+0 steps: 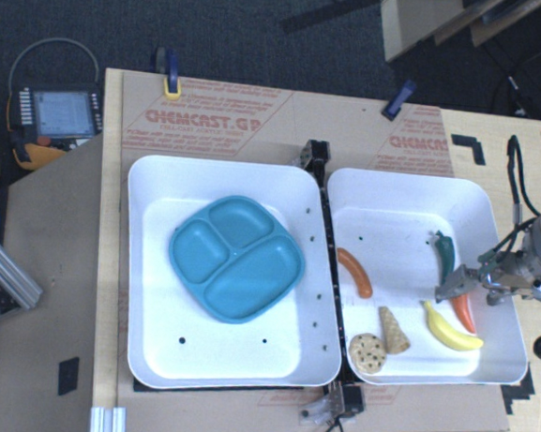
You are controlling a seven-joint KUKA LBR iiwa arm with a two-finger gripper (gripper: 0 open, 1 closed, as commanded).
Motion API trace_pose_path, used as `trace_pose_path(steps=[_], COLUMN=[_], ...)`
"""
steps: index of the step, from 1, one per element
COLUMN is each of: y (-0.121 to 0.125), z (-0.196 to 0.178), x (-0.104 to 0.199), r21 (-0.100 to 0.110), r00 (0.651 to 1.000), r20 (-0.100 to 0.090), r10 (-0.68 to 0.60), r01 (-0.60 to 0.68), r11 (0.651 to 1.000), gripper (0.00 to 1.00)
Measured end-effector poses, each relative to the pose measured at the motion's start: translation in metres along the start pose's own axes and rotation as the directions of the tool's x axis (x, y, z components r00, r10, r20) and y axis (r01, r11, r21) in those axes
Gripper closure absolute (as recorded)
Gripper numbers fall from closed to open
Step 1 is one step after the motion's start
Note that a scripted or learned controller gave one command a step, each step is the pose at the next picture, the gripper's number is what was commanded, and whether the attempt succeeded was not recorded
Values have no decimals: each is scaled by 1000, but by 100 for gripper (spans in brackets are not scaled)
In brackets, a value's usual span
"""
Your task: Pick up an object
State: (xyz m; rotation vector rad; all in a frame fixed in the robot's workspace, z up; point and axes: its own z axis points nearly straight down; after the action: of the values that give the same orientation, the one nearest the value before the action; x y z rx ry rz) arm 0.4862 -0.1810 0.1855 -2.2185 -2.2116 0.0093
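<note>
The blue divided plate [237,257] lies in the left bin [147,341]. Taking the right bin [414,190] as landmark: a hot dog [354,272] rests near its left wall, a cookie [368,352] and a waffle cone [393,329] sit at its front left, a banana [451,330] lies toward its front right, and a green pepper [445,255] and an orange carrot [466,311] lie by its right side. The gripper [467,286] hangs over that right side, just above the carrot and between pepper and banana. Whether it grips anything cannot be told.
</note>
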Motion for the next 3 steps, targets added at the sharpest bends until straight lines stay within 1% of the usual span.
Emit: trace_pose_path(steps=[1,2,3], y=[3,-1,-2], z=[-5,42,95], x=[0,8,9], r21=[-11,-4,-3], r00=[1000,1000,1000], r20=[3,-1,-1], r10=[-3,-3,-3], r01=[3,3,3], r11=[1000,1000,1000], gripper=[0,0,0])
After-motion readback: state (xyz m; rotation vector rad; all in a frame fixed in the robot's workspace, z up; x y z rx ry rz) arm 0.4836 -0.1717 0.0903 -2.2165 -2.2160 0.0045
